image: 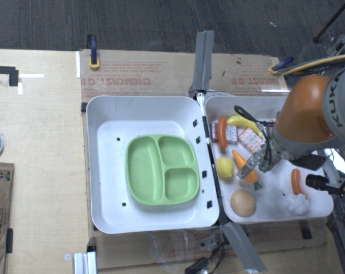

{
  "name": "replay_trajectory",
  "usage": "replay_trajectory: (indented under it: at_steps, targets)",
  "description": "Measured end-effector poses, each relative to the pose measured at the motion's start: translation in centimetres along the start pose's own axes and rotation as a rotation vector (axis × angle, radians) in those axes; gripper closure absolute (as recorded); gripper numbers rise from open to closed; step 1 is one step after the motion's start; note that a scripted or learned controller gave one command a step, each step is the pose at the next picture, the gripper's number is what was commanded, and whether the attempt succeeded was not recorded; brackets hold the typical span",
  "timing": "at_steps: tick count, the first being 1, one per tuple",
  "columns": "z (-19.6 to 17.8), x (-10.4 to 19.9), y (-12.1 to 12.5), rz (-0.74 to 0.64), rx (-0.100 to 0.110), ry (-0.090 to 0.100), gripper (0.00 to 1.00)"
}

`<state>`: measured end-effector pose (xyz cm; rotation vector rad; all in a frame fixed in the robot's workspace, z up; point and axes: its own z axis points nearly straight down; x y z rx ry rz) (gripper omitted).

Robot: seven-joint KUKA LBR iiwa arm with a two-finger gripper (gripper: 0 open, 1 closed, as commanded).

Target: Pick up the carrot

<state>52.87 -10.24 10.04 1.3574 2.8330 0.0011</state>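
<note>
Gripper [253,167]: low in the right bin [275,210], fingertips at the carrot's lower end; whether they clasp it, or how far apart they stand, cannot be told. Carrot [240,160]: orange, tapered, lying at a slant, pointed end up-left, between the lemon [224,167] and the gripper, above the tan ball [243,203]. Left bin [104,170]: green divided plate [162,169].

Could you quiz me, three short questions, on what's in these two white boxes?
1. True or false: the green tray lies in the same bin as the carrot.
2. Which lies nearest the carrot: A) banana, B) lemon, C) clamp?
3. Fill in: the gripper is over the ____ bin.

Key: 1 false; 2 B; 3 right.
</note>
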Motion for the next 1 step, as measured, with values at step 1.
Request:
replay_trajectory:
  at_steps: [1]
  targets:
    - [-9.10, 2.26, -0.03, -0.049, 0.000, -0.001, 1.00]
